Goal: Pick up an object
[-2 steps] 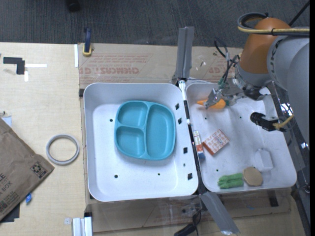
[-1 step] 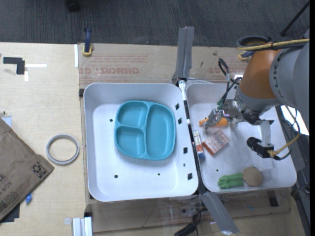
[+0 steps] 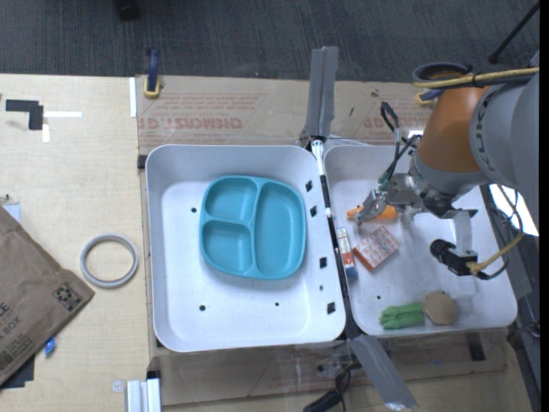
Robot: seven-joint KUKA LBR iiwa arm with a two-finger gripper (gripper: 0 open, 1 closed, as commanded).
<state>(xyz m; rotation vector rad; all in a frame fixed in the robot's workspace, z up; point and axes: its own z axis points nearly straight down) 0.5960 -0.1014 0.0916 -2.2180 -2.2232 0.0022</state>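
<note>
My gripper (image 3: 375, 207) is low in the right bin (image 3: 480, 320), near its upper left part. It hangs over a small orange object (image 3: 388, 215) that pokes out on both sides of it. Whether it grips that object I cannot tell. Just below lies a red-and-white patterned packet (image 3: 377, 247). A small narrow box (image 3: 345, 250) lies against the bin's left wall. A green object (image 3: 401, 316) and a round tan object (image 3: 442, 307) rest near the front edge.
The left bin (image 3: 171, 299) holds a teal divided plate (image 3: 255, 227). A roll of tape (image 3: 109, 259) and a brown cardboard box (image 3: 30, 303) lie on the bench to the left. The arm's grey body and orange band (image 3: 450, 131) overhang the right bin's far right.
</note>
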